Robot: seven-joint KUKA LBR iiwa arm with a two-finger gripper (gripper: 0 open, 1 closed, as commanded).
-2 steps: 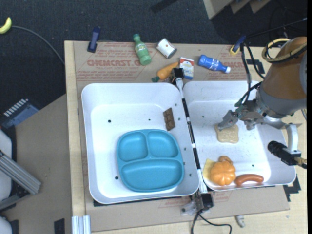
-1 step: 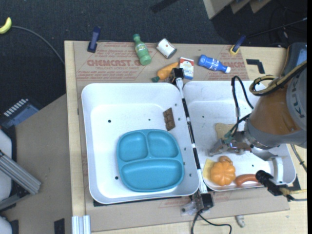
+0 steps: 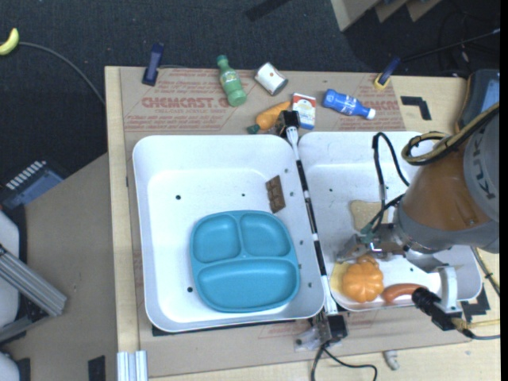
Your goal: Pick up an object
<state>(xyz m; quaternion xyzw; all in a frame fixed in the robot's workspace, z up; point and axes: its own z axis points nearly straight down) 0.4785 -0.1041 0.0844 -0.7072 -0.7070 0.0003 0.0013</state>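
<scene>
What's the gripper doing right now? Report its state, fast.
Gripper: low in the right bin, just above the orange pumpkin; open or shut cannot be told.

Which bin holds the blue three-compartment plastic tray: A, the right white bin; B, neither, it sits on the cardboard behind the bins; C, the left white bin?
C: the blue three-compartment plastic tray lies on the floor of the left white bin, toward its front.

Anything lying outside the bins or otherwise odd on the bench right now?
Yes. Several items lie on the board behind the bins rather than in them: a green bottle, a blue bottle, a small white can and a small carton. A brown chocolate-like bar rests askew against the left bin's right wall.
</scene>
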